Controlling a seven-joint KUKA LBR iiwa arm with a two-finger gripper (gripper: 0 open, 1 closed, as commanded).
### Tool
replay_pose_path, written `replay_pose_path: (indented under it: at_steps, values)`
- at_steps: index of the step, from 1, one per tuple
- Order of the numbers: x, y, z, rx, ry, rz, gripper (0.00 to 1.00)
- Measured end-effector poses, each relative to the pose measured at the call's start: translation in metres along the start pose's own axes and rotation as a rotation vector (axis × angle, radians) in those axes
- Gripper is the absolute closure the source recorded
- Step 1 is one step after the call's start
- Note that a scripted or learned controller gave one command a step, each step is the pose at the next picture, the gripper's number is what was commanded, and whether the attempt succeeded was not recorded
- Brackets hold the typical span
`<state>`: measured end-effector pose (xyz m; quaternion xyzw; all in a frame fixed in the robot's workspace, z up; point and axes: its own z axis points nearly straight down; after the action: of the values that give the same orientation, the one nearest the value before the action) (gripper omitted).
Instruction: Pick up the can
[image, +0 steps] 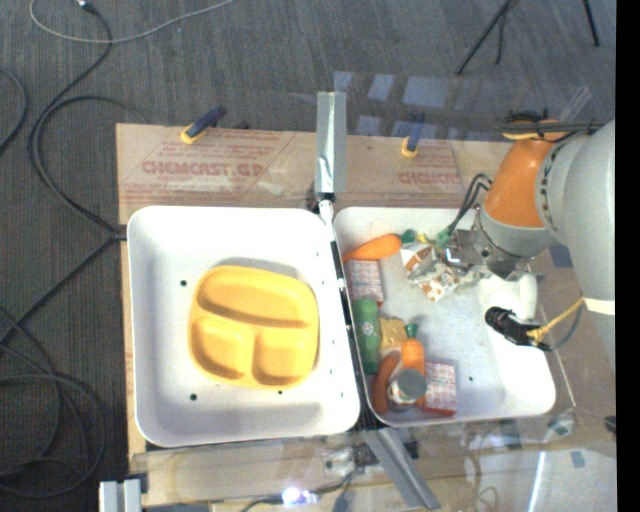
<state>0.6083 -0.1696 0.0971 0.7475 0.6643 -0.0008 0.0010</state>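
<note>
The can (407, 386) stands upright at the front of the right bin (500, 385); its grey round top faces the camera. It is wedged between a small carrot (413, 352), a reddish curved item (383, 381) and a printed packet (441, 381). My gripper (456, 254) is low at the back of the same bin, over a crumpled silver and orange wrapper (430, 272), well away from the can. The grey arm with its orange band (516, 188) comes in from the right.
A larger carrot (376, 246), a red packet (365, 281), a green bottle (369, 328) and a small box (393, 333) line the right bin's left side. A black cable end (505, 323) hangs over its right part. A yellow divided tray (257, 325) lies in the left bin (160, 300).
</note>
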Motion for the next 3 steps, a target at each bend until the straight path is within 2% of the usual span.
replay_pose_path:
  at_steps: [1, 2, 3]
  values:
    - [0.057, -0.002, -0.119, 0.004, -0.001, 0.226, 1.0]
    - [0.036, -0.056, -0.134, 0.006, 0.0, 0.444, 1.0]
    - [0.001, -0.016, -0.072, 0.007, -0.003, 0.77, 1.0]
